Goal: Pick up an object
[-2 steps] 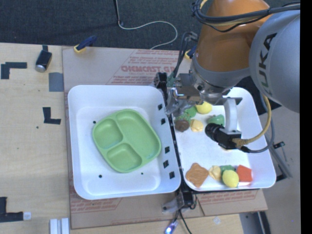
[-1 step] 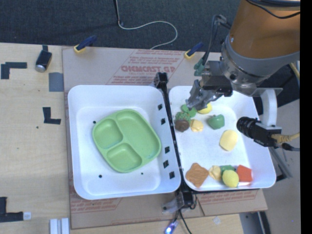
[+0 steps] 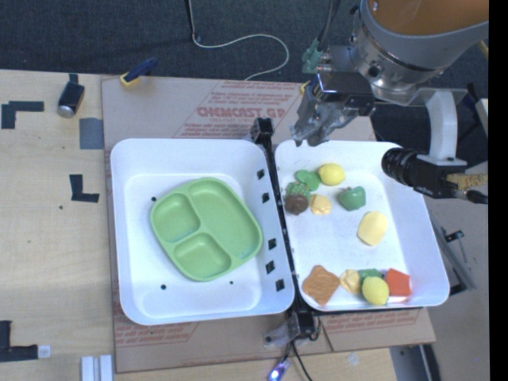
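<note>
We see the gripper (image 3: pixel 311 133) hanging just above the far rim of the right bin (image 3: pixel 413 236), near the divider btw the two bins. Whether it's released or clenched we can't tell, the tip is dark and blurred, and nothing shows as grasped there.

The task's things are all in the right bin. Far end, closest to the gripper: a green leafy piece (image 3: pixel 305 182), a yellow lemon (image 3: pixel 332 174), a green pepper (image 3: pixel 352 198), a brown round piece (image 3: pixel 296 204) and a small pale-yellow piece (image 3: pixel 321 205) touching or just beside it. Approx mid-bin toward the right wall lies a pale yellow lump (image 3: pixel 372 228), apart from the rest. Near end holds a tan waffle-like piece (image 3: pixel 321 284), a small yellow chunk (image 3: pixel 351 280), a yellow ball (image 3: pixel 375 290) w/ a green bit behind it, and a red block (image 3: pixel 398 283) just beside the ball.

The left bin (image 3: pixel 131 213) holds a green divided plate (image 3: pixel 205 228), three compartments, lying flat and turned at an angle to the bin walls
</note>
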### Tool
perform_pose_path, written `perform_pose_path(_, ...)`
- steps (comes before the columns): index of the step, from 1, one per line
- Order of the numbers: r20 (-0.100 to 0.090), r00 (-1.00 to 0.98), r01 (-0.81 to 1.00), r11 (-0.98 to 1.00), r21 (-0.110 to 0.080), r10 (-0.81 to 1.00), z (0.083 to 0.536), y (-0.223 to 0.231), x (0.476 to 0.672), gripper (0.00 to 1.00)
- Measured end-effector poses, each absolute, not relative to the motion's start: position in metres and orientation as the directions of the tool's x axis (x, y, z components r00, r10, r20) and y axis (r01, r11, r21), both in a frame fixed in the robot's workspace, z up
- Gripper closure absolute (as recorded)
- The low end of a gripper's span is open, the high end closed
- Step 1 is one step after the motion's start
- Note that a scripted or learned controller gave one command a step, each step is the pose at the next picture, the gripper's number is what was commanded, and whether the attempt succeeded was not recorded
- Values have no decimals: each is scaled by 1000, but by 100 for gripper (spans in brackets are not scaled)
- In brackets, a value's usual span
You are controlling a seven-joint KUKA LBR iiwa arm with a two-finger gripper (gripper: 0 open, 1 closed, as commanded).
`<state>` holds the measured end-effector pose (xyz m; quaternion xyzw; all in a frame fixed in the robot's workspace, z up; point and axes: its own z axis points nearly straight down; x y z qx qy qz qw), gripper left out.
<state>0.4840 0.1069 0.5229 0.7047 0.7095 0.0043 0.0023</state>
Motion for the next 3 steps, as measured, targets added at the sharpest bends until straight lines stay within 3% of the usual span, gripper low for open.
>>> perform_pose_path(1, -2, 10, 1000, -10, -3, 1000, 499, 8, 483, 100)
perform_pose_path(2, 2, -10, 1000, 10, 1, 1000, 523, 94, 484, 100)
perform_pose_path(3, -1, -3, 1000, 3, 0, 1000, 532, 89, 484, 100)
